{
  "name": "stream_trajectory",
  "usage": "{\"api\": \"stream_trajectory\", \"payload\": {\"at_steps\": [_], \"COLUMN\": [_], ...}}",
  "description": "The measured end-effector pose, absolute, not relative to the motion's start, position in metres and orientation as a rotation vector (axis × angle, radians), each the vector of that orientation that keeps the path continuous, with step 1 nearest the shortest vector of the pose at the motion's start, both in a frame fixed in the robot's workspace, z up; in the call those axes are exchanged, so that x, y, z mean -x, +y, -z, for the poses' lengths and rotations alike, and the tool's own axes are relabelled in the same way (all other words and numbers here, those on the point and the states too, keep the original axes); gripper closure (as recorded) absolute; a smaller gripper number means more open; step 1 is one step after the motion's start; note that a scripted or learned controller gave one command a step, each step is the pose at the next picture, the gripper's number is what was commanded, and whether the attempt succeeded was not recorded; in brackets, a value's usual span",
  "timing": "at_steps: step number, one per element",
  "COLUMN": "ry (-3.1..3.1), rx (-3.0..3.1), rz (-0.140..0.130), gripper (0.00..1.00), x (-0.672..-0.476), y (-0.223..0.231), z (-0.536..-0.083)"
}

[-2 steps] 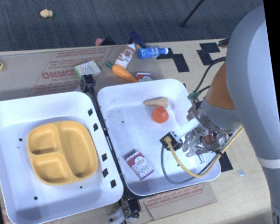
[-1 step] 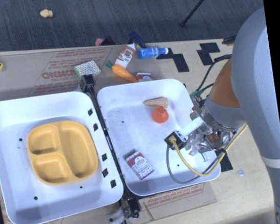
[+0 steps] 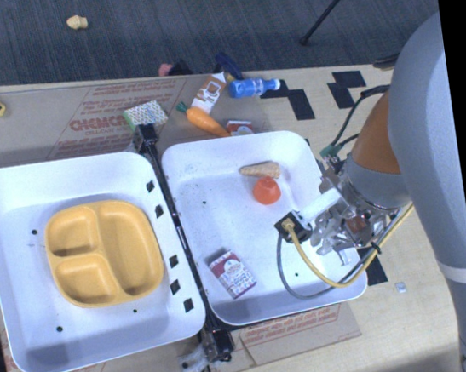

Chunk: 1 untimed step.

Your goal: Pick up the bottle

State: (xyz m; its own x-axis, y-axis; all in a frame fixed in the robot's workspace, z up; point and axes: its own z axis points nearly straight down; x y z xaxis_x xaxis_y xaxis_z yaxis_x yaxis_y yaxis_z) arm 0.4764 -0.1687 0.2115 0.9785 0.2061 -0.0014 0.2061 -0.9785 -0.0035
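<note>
The gripper (image 3: 336, 235) hangs over the right-hand edge of the right bin (image 3: 233, 305), at the end of the grey arm (image 3: 436, 161) whose orange band (image 3: 375, 145) shows just above the wrist; its working end is a tangle of metal and cable seen from above, and whether it stands wide or closed I cannot tell, nor is anything visible in its grasp. A yellow cable (image 3: 328, 277) loops from beside it down along the bin's near right corner. The bottle (image 3: 250, 88), blue with a white cap end, lies on its side on the cardboard outside the bins, well apart from the gripper, up and to its left beyond the bin's far rim. Beside the bottle, further left, lie a small white and orange carton (image 3: 209, 92) and an orange carrot-like piece (image 3: 205, 121). Inside the right bin, nearer to the gripper and up-left of it, sit a small red cup-like thing (image 3: 267, 191) and a tan bread-like piece (image 3: 261, 170), the two touching or nearly so. Left of the gripper and slightly lower lies a small red and white packet (image 3: 231, 273) on the bin floor. Far to the left, the left bin (image 3: 32, 346) holds a yellow divided tray (image 3: 103, 252).
</note>
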Motion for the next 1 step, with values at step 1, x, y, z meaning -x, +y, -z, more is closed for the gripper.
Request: {"api": "stream_trajectory", "payload": {"at_steps": [1], "ry": [-0.324], "rx": [3.119], "rz": [-0.008], "gripper": [1.00], "x": [-0.4756], "y": [-0.1884], "z": [-0.1981]}}
